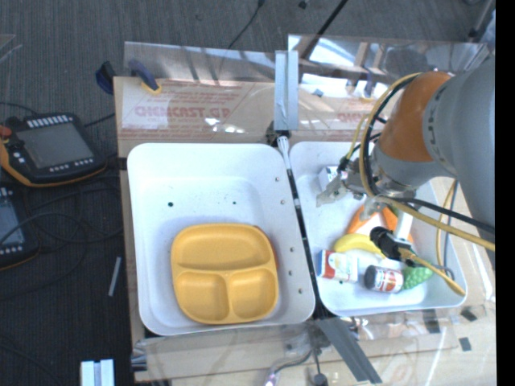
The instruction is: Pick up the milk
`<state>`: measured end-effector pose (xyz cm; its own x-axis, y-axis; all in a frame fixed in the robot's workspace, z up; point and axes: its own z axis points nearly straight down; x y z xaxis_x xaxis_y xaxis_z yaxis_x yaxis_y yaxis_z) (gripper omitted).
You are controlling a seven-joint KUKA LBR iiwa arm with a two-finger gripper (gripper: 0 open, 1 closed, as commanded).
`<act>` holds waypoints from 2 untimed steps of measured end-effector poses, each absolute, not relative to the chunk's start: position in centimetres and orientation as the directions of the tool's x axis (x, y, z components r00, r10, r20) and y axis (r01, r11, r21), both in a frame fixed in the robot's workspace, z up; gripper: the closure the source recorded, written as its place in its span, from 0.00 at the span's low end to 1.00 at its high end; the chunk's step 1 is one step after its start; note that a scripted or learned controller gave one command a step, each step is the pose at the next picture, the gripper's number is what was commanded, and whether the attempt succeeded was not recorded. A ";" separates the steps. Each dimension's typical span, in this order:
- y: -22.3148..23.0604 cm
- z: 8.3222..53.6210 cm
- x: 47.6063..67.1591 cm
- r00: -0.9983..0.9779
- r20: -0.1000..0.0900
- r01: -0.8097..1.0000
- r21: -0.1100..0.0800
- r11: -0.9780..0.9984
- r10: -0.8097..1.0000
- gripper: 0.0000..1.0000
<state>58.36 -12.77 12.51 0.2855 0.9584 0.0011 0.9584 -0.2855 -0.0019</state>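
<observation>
The milk (341, 266), a small white carton with a red end, lies on its side near the front of the right bin (310, 215). My gripper (332, 185) hangs over the back left part of that bin, clearly behind the milk and apart from it. Nothing shows in its grasp. The grey arm with its orange band (414, 123) reaches in from the right, and its cables cross over the bin.
Around the milk lie a yellow banana (356, 243), an orange carrot-like piece (389, 218), a small dark-capped bottle (383, 279) and a green item (418, 277). The left bin (153, 183) holds a yellow divided plate (225, 272). A pendant (44, 147) sits off the bench at left.
</observation>
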 end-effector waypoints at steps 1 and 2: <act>-10.4 9.2 63.7 0.350 -0.001 0.937 0.011 -0.350 0.937 0.00; -11.4 9.3 55.0 0.571 0.005 0.821 0.018 -0.571 0.821 0.00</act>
<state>55.02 -11.39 9.29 0.5711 0.8208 0.0048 0.8207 -0.5711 0.0177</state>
